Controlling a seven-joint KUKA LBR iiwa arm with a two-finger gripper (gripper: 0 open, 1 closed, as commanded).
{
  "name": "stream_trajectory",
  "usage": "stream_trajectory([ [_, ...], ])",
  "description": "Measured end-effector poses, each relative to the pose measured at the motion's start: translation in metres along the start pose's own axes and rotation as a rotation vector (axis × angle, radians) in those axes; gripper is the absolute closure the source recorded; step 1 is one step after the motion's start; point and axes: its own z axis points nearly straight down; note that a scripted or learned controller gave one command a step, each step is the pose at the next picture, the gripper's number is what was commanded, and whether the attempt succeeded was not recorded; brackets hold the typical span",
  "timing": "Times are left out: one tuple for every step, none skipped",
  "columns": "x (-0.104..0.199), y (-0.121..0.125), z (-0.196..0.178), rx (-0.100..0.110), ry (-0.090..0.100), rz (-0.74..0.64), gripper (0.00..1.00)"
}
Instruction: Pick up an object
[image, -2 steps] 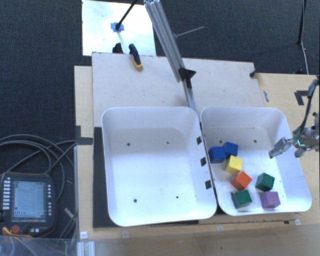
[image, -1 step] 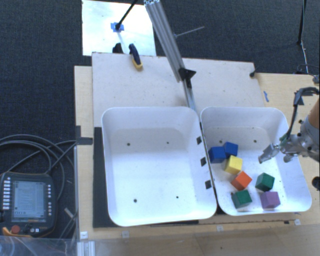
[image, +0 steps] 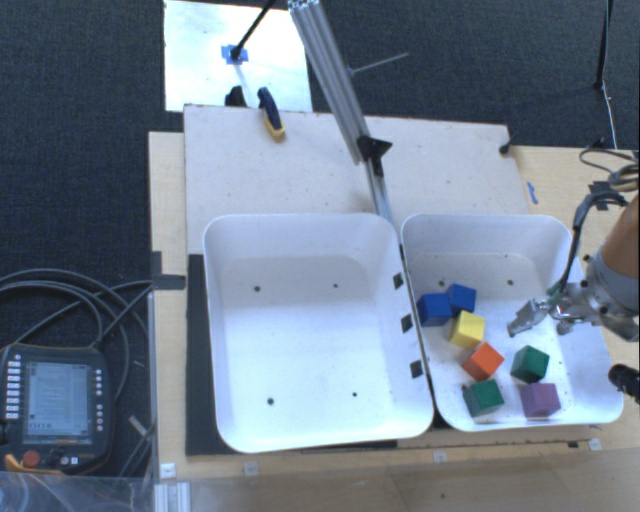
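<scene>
Two white bins sit side by side on the bench; the left bin (image: 310, 330) has only a few dark dots on its floor; the right bin (image: 500, 250) holds seven small blocks, all in its nearer half.

Two blue blocks lie touching near the bin's left wall: one (image: 434, 308) at the left, the other (image: 462, 297) just right of it and a little farther back; a yellow block (image: 467, 329) sits just below them, and an orange block (image: 485, 361) just below the yellow one; a green block (image: 483, 398) lies nearest the front rim; a darker green block (image: 530, 364) stands right of the orange one, apart from it; a purple block (image: 540, 399) lies just below the dark green one, near the front right corner.

The arm (image: 615, 275) comes in from the right edge over the right bin's right wall; its gripper (image: 530, 318) reaches leftward above the bin floor, its metal tip just above and slightly left of the dark green block and right of the yellow one; nothing lies between its fingers, and whether they are spread or pressed together I cannot tell.

A slanted metal pole (image: 335, 80) crosses the bench from the top toward the seam between the bins; a teach pendant (image: 55, 405) with cables lies on the floor at the left.
</scene>
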Motion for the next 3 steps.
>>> stream_trajectory([
  [0.000, 0.001, 0.026, -0.002, 0.000, 0.000, 0.00],
  [-0.001, 0.002, 0.014, -0.006, -0.002, -0.002, 1.00],
  [-0.003, 0.002, -0.051, -0.010, -0.004, -0.002, 1.00],
])
